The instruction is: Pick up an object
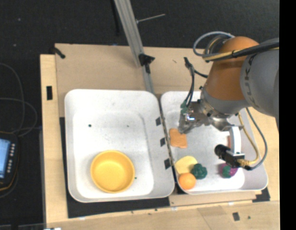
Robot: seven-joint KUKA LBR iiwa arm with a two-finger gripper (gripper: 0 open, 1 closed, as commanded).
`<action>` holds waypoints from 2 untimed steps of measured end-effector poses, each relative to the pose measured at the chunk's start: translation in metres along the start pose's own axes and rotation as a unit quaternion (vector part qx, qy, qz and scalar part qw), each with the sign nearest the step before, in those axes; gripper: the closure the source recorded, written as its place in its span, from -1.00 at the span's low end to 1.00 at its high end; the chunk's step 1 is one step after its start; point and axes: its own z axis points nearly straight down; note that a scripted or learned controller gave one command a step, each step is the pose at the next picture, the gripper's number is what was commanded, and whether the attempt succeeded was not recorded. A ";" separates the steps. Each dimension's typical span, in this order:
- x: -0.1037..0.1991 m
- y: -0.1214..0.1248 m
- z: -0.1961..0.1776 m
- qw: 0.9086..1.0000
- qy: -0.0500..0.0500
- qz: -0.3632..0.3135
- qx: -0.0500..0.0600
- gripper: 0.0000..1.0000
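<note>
The arm [234, 75] is reaching in over the right bin [256, 178], and its gripper [186, 123] is hanging low at that bin's left side. The left bin [74, 128] is lying beyond the gripper, and in it a yellow bowl [112, 171] is sitting well apart. Just below the gripper an orange piece [178, 139] is lying; I cannot tell if they are touching. Further below are lying a yellow fruit [185, 164], an orange ball [187, 181], a green thing [200, 171] and a purple thing [228, 171]. Whether the gripper is spread or pressed together, I cannot tell. In my judgement nothing is being lifted yet; grasping and raising are remaining.
</note>
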 end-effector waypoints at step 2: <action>0.100 -0.011 -0.008 1.000 0.000 0.000 0.001 1.00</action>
